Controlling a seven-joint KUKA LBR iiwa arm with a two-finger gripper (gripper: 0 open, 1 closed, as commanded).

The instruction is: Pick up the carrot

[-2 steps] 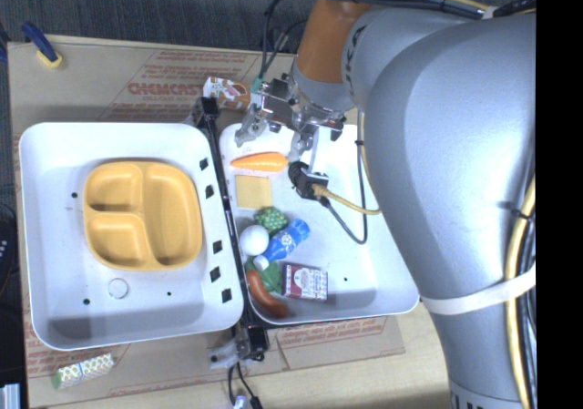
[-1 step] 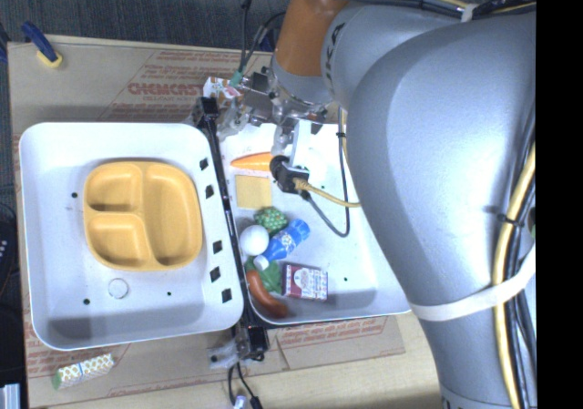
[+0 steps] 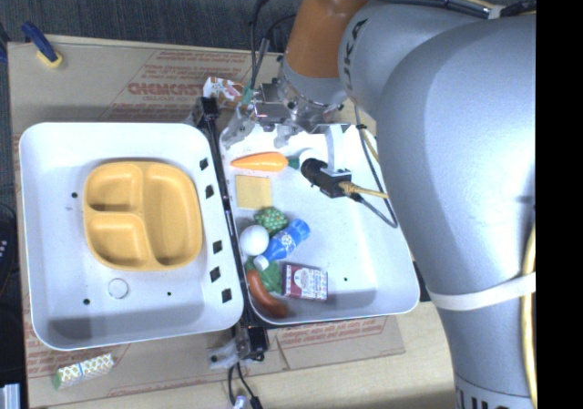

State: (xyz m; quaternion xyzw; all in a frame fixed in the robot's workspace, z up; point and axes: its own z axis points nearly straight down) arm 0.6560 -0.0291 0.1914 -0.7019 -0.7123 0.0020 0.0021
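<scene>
Carrot [image 3: 259, 161] lies flat near the far edge of the right bin [image 3: 383, 257], its orange tip toward the divide between the bins and its green end toward the arm. It rests on the bin floor, not between any fingers. The tool [image 3: 273, 125] hangs just beyond it at the far rim, below the orange band [image 3: 319, 25]; whether it is open or closed cannot be told from this angle, and it grips nothing visible. Just nearer than the carrot sits a yellow square [image 3: 253, 190]. Closer still, along the bin's left side, cluster a green piece [image 3: 271, 219], a white ball [image 3: 253, 240], a blue bottle [image 3: 288, 239], a red box [image 3: 304, 282] and a sausage [image 3: 264, 296] at the near edge. The left bin [image 3: 55, 307] holds a yellow tray [image 3: 143, 213]. Both bins stand on the table [image 3: 137, 79].
</scene>
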